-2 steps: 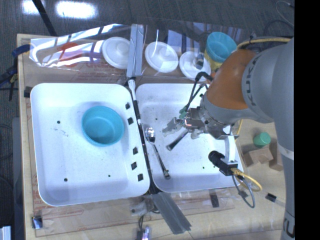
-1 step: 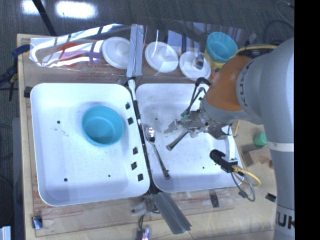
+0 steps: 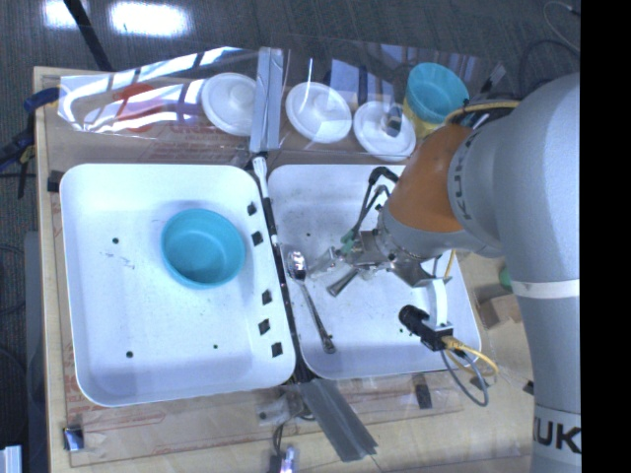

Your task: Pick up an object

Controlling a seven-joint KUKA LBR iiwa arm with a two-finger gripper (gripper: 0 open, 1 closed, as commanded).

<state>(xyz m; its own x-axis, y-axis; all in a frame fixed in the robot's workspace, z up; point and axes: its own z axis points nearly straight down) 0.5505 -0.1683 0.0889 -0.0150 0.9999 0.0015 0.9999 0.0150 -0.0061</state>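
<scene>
- My claw [image 3: 340, 269] sits low in the right bin [image 3: 394, 358], just left of the frame's centre, with the grey arm [image 3: 532, 195] reaching in from the right and its orange band [image 3: 429, 190] directly above the wrist.
- I cannot tell whether the claw is apart or together: the metal parts at its tip blur into each other (and into the shine of the bin floor).
- The likeliest target is the spoon [image 3: 308, 299], lying in the right bin close to the divider, bowl toward the upper left, handle running down toward the lower centre of the frame. The claw tip is just beside the spoon's bowl, and I judge that this is why the arm is angled leftward and down.
- Nothing is visibly lifted, so I judge that the pick is not yet made.
- The blue bowl [image 3: 203, 247] rests upright in the left bin [image 3: 99, 363], well apart from the claw and out of the way.
- What may hinder me: the spoon lies flat and thin near the bin wall, so the claw has little room on that side.
- Along the top of the desk [image 3: 177, 407] stand three white lids [image 3: 230, 101] and a blue cup [image 3: 436, 92], behind the bins, none in the way.
- A black cable fitting [image 3: 424, 325] hangs off the wrist over the lower right of the bin.
</scene>
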